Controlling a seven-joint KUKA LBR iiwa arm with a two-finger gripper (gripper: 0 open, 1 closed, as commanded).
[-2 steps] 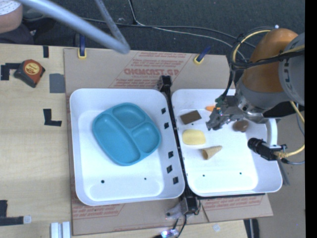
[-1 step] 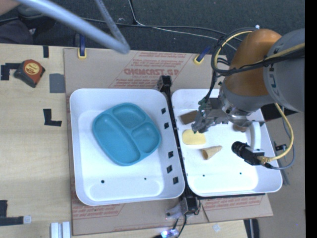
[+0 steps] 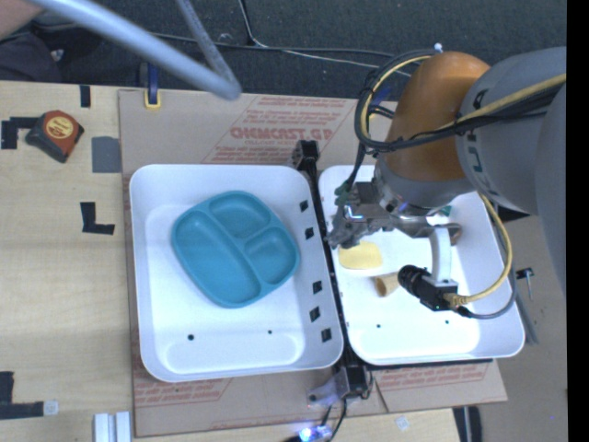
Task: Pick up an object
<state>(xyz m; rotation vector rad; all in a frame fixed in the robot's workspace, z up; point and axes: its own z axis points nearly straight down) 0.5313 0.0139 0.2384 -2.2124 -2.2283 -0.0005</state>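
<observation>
My gripper [image 3: 352, 231] hangs low over the left side of the right bin [image 3: 414, 339], close to the bin's left wall. Just below its tip lies a pale yellow, flat object [image 3: 361, 258]; the two look very close or touching. A small tan piece [image 3: 385, 285] lies beside it to the lower right. A white object [image 3: 444, 245] sits further right, partly behind a black cable fitting [image 3: 421, 287]. The arm's orange band [image 3: 433, 118] and grey body hide the bin's back part.
The left bin [image 3: 156, 339] holds a blue divided plate [image 3: 236, 247]. Black clips [image 3: 317, 288] run along the wall between the bins. A yellow cable [image 3: 502, 265] loops over the right bin. A tape measure [image 3: 55, 134] lies on the bench at far left.
</observation>
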